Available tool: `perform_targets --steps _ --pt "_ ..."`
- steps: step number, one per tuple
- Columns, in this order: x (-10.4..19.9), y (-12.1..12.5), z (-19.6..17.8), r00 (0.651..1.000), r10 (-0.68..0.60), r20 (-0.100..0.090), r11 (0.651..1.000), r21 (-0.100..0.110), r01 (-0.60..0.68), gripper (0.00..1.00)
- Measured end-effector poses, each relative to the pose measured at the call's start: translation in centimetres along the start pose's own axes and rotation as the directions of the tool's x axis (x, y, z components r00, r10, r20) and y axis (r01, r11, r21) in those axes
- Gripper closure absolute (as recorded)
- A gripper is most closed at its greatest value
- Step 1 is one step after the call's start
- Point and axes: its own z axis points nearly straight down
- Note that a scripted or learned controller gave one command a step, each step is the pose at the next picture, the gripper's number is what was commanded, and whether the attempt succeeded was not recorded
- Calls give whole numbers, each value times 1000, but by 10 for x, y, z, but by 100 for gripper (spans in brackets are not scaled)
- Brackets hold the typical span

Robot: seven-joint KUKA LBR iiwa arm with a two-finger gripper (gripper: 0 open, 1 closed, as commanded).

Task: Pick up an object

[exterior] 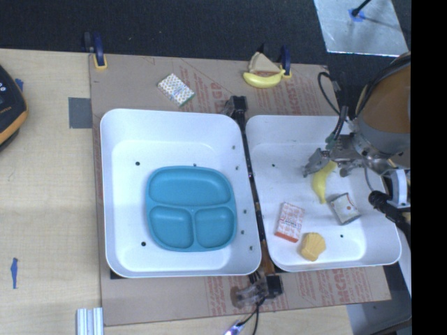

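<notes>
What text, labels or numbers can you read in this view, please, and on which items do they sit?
None can be read.
Red-and-white packet in the right bin: red print, too blurred.
Patterned packet above the left bin: too small.
Cardboard sheet under the bins: faint reddish print, illegible.

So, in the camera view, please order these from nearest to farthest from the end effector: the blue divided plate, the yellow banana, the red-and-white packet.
1. Yellow banana, right bin, just beside the end effector.
2. Red-and-white packet, right bin, lower left.
3. Blue divided plate, left bin.
</notes>
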Motion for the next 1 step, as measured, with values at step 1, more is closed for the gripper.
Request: perform_targets --steps 1 --pt "-20 12 50 1000 -1 0 1000 2 1 0"
